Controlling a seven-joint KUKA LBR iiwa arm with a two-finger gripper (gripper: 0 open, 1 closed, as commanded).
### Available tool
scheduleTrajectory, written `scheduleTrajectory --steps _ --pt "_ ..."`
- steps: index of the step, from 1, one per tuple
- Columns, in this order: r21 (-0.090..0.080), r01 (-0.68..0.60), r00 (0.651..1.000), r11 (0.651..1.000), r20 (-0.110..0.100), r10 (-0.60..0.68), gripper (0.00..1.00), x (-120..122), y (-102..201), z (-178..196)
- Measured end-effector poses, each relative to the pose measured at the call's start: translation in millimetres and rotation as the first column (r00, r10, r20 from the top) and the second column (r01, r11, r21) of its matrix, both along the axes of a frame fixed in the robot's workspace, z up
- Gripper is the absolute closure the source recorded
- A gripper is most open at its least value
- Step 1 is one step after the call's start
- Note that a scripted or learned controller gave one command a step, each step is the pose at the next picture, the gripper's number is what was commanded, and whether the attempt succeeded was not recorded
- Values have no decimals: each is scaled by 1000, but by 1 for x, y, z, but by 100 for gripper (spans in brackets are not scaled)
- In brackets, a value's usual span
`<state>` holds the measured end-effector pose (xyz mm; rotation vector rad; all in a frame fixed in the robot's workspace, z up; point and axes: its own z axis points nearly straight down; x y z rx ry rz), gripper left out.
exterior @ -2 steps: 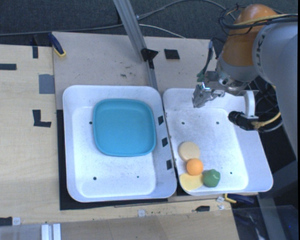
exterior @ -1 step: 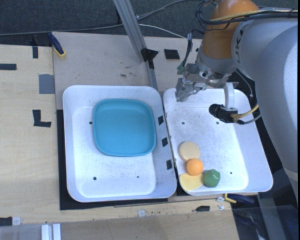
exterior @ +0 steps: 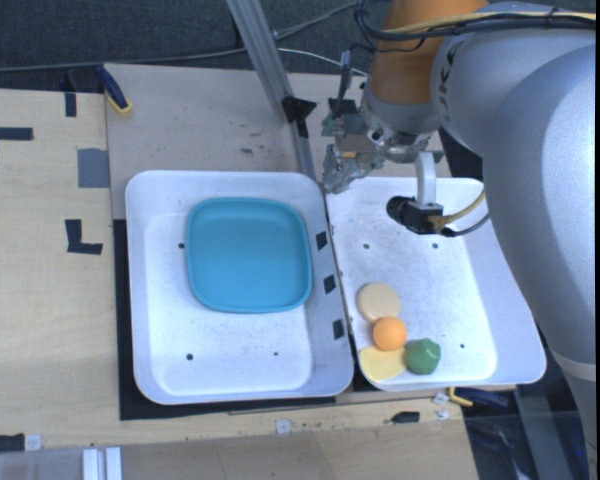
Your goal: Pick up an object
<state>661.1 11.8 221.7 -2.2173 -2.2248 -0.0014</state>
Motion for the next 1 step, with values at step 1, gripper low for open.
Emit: scheduleTrajectory --steps 1 --pt "0 0 1000 1000 -1 0 100 10 49 -5"
